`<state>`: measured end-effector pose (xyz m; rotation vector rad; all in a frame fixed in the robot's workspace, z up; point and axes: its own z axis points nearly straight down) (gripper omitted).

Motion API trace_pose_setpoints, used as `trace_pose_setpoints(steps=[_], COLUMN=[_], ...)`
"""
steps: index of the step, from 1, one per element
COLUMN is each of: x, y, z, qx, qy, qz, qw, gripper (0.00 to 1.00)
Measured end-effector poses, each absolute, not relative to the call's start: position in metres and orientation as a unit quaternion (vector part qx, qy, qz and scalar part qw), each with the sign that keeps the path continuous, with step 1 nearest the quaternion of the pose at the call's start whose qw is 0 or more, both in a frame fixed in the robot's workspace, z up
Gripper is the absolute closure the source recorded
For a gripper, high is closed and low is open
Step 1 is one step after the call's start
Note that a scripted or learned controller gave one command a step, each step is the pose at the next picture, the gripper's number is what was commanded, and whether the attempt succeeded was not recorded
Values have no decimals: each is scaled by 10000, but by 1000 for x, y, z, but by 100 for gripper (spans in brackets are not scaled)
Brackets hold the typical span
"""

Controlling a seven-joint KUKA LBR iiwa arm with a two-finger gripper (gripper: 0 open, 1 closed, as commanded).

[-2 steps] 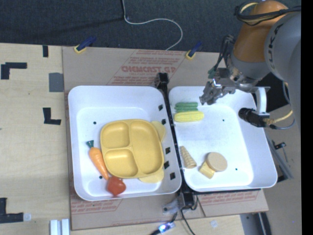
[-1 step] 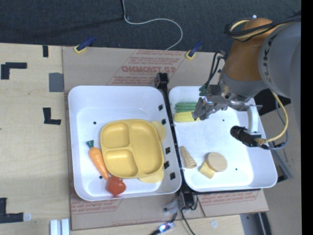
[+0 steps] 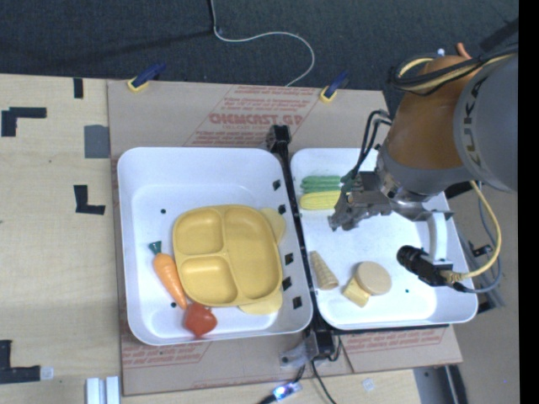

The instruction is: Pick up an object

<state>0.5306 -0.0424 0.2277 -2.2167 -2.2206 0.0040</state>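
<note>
- Corn (image 3: 317, 200): yellow cob in the right bin (image 3: 396, 314), far-left corner, touching a green pod (image 3: 320, 182) behind it; the task's candidate nearest the pincer.
- Pincer (image 3: 344, 219): just right of the corn, low over the bin floor, nothing seen between its fingers; whether it is wide or narrow I cannot tell.
- Cone (image 3: 323, 271): near-left of the corn, by the bin's left wall.
- Round tan piece (image 3: 373, 278) with a yellow wedge (image 3: 355, 293) touching it: nearer the camera than the corn, mid-bin.
- Left bin (image 3: 135, 225): left of the corn; holds a yellow divided tray (image 3: 226, 253), a carrot (image 3: 170, 278) and a red piece (image 3: 199, 319) at the tray's near-left edge.
- Tabletop (image 3: 50, 251): pale wood, brown cardboard (image 3: 253, 116) under both bins; dark carpet beyond, with a white cable (image 3: 278, 36).
</note>
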Motion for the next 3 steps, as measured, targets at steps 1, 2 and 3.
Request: trace_pose_setpoints(steps=[1,2,3], x=[522,520,532], y=[-40,-25,-29], z=[222,230,214], qx=[-7071,-7060,-7068], qy=[-7071,-7082,-7074], qz=[15,3,17], qw=[13,6,10], gripper=[100,100,100])
